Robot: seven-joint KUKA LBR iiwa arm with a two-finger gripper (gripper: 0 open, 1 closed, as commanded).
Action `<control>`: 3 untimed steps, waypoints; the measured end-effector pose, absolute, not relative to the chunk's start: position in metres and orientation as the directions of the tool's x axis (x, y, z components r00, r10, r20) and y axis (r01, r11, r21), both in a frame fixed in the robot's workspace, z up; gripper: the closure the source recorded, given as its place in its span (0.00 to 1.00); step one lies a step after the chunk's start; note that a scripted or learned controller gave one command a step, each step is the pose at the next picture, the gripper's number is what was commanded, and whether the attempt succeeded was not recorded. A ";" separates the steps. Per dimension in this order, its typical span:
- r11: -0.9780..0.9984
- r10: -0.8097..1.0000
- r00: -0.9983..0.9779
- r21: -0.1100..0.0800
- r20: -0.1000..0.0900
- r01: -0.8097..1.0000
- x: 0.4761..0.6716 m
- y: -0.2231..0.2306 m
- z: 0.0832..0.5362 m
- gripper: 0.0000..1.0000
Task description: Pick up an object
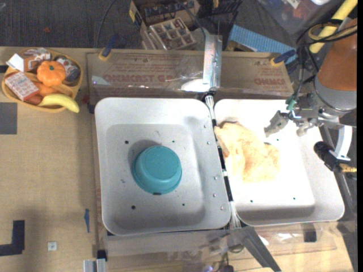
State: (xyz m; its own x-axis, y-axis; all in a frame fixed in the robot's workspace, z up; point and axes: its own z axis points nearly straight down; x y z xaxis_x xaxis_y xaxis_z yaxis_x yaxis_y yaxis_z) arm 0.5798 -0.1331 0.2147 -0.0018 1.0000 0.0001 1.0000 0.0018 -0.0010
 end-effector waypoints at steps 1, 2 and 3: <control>0.267 0.964 -0.267 0.000 0.000 0.964 0.562 -0.120 0.234 0.00; 0.280 0.960 -0.280 0.001 0.000 0.960 0.568 -0.171 0.173 0.00; 0.552 0.834 -0.552 0.002 -0.001 0.834 0.597 -0.109 0.093 0.00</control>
State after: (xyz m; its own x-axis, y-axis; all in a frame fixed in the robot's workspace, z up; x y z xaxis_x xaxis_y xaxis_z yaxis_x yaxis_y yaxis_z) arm 0.5971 -0.1094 0.0933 -0.5519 0.8339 -0.0005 0.8339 0.5519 0.0016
